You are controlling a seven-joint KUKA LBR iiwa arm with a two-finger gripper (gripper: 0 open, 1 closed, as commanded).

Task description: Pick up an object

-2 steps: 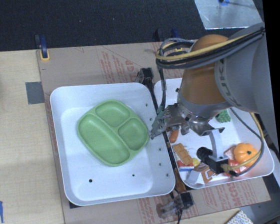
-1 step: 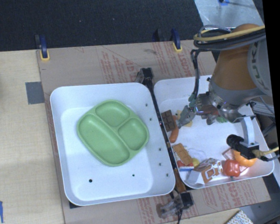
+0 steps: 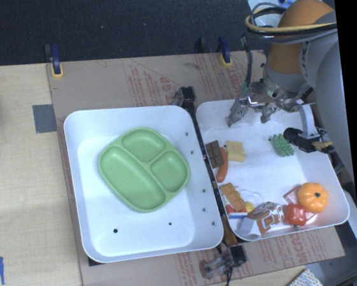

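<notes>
- Object to pick: nothing chosen yet. Candidates all lie in the right bin (image 3: 335, 172): yellow block (image 3: 234, 151), green toy (image 3: 282, 145), orange pumpkin (image 3: 312, 197), red toy (image 3: 294, 216), brown piece (image 3: 213, 152), waffle-like piece (image 3: 232, 196).
- Nearest candidates to the gripper look like the yellow block and the green toy, both just below it and clear of each other.
- Gripper (image 3: 252, 113) sits over the far rim of the right bin, fingers spread apart, nothing between them.
- Arm (image 3: 295, 42) comes in from the right, over the bin's far corner.
- Left bin (image 3: 80, 182) carries a green divided plate (image 3: 144, 168); not a likely target, too wide for the fingers.
- Risks, judged from the layout:
  - Near corner is crowded: pumpkin, red toy and a small carton (image 3: 266, 217) touch or nearly touch, so a descent there could pinch two items or shove one aside.
  - Brown piece lies against the inner wall; a finger could hit the rim.
  - Flat yellow block may slip under closing fingers.
  - Gripper is at the rim now; straight descent would hit the wall.
</notes>
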